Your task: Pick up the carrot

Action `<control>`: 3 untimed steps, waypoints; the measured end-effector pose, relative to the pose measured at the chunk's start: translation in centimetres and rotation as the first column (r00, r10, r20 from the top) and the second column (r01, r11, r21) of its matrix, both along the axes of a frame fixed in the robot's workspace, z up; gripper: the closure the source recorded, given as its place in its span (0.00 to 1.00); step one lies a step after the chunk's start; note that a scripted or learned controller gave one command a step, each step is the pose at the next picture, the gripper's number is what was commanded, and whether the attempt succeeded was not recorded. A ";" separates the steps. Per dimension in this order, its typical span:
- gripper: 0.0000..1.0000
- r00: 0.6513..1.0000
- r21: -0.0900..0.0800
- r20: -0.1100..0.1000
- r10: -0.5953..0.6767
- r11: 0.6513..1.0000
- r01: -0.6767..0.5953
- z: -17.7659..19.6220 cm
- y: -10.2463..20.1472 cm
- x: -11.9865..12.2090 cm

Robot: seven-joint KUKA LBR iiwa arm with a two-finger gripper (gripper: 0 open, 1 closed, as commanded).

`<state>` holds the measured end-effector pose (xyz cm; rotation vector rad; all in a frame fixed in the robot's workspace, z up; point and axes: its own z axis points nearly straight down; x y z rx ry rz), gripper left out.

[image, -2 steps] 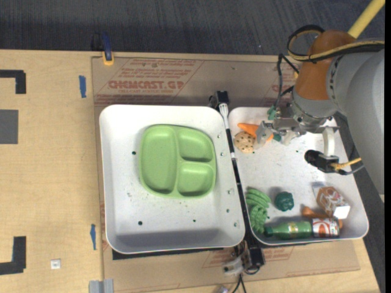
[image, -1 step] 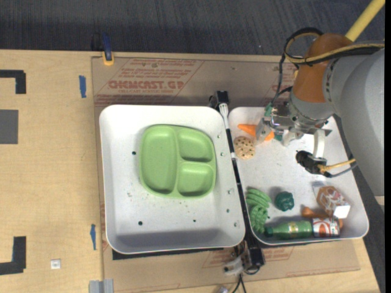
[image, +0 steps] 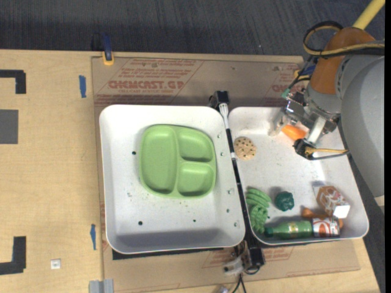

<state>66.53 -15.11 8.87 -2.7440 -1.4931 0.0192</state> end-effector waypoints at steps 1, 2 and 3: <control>0.00 0.987 -0.012 0.026 0.158 0.987 -0.158 0.0 -1.1 -3.1; 1.00 0.987 -0.010 0.031 0.160 0.987 -0.160 1.2 -0.9 -2.9; 0.00 0.987 -0.010 0.030 0.160 0.987 -0.160 1.1 -0.9 -2.9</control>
